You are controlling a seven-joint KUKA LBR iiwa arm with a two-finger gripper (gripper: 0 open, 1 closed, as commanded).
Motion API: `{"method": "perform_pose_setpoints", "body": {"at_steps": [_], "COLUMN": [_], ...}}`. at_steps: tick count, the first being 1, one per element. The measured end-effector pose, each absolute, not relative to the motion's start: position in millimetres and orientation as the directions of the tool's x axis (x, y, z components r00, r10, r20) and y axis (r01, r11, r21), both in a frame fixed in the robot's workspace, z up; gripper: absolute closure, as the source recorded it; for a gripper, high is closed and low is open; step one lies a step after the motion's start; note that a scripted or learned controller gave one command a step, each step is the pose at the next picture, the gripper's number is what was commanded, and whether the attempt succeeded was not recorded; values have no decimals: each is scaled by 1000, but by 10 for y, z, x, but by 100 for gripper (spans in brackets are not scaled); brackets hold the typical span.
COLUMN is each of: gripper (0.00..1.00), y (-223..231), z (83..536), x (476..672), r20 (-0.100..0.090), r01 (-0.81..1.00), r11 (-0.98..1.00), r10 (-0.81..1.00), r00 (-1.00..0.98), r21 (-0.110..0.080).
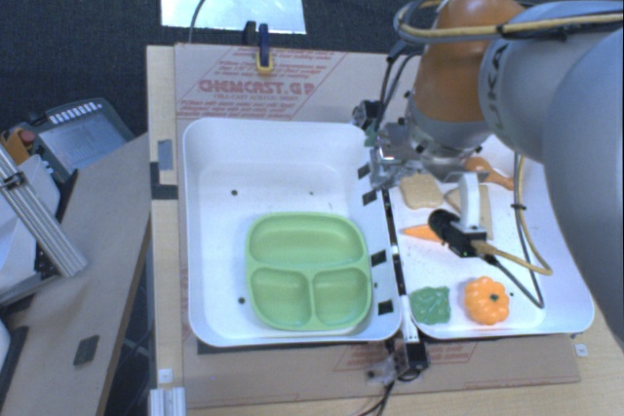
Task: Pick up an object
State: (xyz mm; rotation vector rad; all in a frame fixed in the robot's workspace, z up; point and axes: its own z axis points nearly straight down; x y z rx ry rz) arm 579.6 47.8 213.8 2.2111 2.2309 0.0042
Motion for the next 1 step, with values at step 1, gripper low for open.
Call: {"method": "perform_pose_setpoints", "body": {"at_steps": [1], "gripper": [100], "y": [993], "z": [2125], "x": [6058], "r20": [2], "r01": [1000], "r11": [9], "r10": [1000], "r00": [-9], "r21": [4]}}
